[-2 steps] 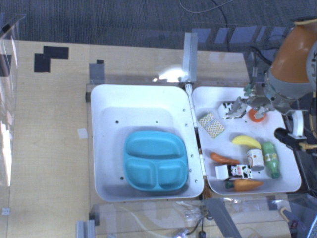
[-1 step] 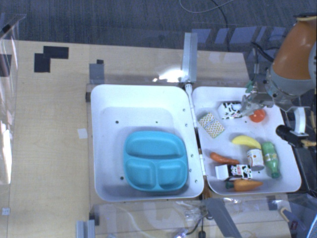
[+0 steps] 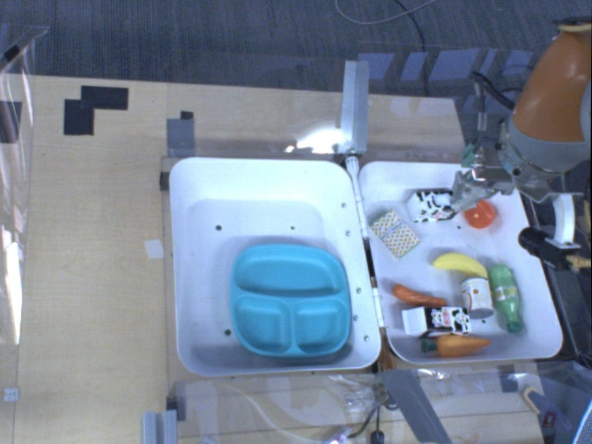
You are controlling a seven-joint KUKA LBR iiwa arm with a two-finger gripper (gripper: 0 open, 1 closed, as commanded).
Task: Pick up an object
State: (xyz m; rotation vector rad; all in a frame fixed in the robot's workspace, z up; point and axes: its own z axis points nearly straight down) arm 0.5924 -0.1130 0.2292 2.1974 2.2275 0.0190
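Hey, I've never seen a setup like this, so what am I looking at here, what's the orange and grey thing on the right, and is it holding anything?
This is one photo from a camera fixed above a workbench, looking down at a slant. The orange and grey thing is a robot arm reaching in from the right. At its tip is its hand, hanging over the far part of the right white bin. From here I cannot tell whether it grips anything.

That bin holds small toys: a black and white cow figure and a round orange-red ball close by the hand, a checkered grey pad, a yellow banana, a green bottle, a small white can and two orange carrots.

The left white bin holds a light blue divided plastic plate.
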